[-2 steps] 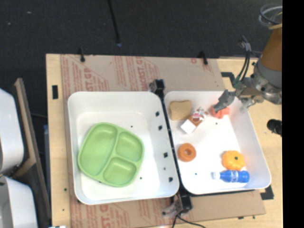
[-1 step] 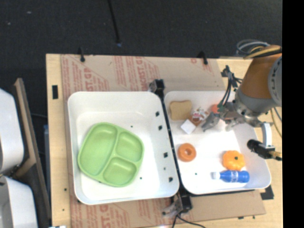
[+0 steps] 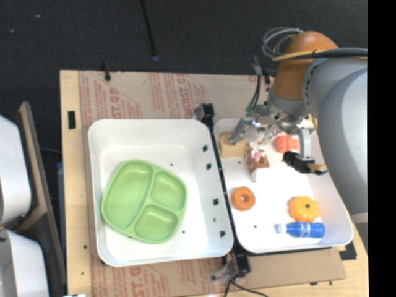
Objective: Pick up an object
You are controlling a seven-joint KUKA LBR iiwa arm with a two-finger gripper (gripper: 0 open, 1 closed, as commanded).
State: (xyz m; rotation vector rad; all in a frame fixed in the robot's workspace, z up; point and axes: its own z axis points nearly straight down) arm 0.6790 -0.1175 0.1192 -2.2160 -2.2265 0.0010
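One pincer [image 3: 260, 142] low over the right bin [image 3: 272, 240], near its far rim; width between tips impossible to tell. Directly beneath, toward six o'clock and seemingly touching: brown object [image 3: 257, 159], long axis running twelve to six. At three o'clock, just beside: pink item [image 3: 286, 143]. At nine o'clock: tan piece [image 3: 230, 146] against the dividing wall. Farther toward six: orange ring [image 3: 243, 198], orange pumpkin [image 3: 304, 208], blue bottle [image 3: 301, 229], with open white floor between. Left bin [image 3: 99, 135] with green tray [image 3: 145, 200] well apart.

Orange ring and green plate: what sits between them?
In the camera view, only the bins' walls, meeting side by side, lie between the orange ring and the green plate; no loose object.
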